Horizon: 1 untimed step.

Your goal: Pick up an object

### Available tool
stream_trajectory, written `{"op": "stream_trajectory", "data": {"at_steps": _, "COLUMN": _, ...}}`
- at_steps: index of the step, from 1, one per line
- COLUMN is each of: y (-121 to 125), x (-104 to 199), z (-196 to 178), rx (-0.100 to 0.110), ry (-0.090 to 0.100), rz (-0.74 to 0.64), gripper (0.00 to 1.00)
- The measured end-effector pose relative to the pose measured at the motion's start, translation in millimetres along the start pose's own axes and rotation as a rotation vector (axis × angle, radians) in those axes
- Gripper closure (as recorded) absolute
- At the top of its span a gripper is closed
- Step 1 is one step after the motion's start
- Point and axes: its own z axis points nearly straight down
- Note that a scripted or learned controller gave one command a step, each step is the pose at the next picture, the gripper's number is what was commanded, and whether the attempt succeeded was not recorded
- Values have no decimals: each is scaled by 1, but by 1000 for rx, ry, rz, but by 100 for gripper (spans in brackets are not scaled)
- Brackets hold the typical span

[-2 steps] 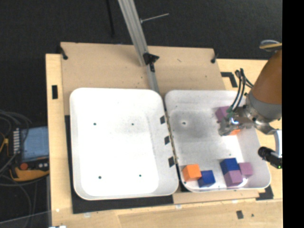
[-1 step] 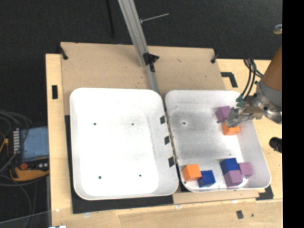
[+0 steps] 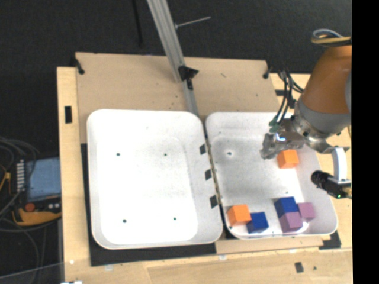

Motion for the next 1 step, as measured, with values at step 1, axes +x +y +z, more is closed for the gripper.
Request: {"op": "stream_trajectory", "data": {"at_steps": 1, "y": -10, "x": 58, "z": -8, "rx": 1, "ry": 2, "rz": -1, "gripper": 100}}
